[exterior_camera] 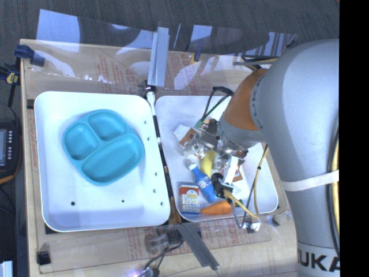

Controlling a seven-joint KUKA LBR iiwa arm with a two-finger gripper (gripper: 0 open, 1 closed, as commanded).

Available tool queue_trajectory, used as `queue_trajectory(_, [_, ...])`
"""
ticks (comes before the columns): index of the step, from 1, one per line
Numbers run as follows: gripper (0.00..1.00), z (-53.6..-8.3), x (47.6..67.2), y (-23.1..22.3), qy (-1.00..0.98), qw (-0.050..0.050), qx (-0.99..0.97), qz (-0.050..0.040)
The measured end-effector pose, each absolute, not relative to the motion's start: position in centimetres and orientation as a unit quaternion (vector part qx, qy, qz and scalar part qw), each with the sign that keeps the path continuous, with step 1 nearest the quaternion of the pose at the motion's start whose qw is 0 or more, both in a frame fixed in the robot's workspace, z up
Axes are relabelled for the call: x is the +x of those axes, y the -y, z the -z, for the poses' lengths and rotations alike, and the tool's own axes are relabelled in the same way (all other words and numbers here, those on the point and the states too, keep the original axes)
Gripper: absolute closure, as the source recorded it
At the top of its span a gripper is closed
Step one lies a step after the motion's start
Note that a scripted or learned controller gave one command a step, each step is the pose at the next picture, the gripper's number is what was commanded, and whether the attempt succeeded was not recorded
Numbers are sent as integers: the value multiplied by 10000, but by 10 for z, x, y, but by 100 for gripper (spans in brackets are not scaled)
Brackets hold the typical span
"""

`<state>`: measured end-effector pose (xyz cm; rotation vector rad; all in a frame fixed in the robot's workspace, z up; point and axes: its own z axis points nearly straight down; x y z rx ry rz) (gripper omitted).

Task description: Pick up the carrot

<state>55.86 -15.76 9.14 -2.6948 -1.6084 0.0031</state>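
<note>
The orange carrot point(217, 208) lies along the front wall of the right bin point(266, 196). My gripper point(211, 154) hangs over the middle of that bin, above a cluster of items and a little behind the carrot. The wrist and arm cover much of the bin's right half. Nothing is visibly held.
A blue bottle point(203, 183) with a yellow end lies just behind the carrot, with a small red and white box point(189, 198) to its left. A brown and white packet point(187, 135) sits further back. The left bin point(52, 201) holds a blue divided plate point(104, 146).
</note>
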Motion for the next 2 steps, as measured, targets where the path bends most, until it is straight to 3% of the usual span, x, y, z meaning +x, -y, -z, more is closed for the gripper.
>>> queue_trajectory(1, [0, -91, 496, 170, 4445, 34, -8958, -22])
queue_trajectory(2, [100, -100, 497, 169, 4471, 50, -8945, -23])
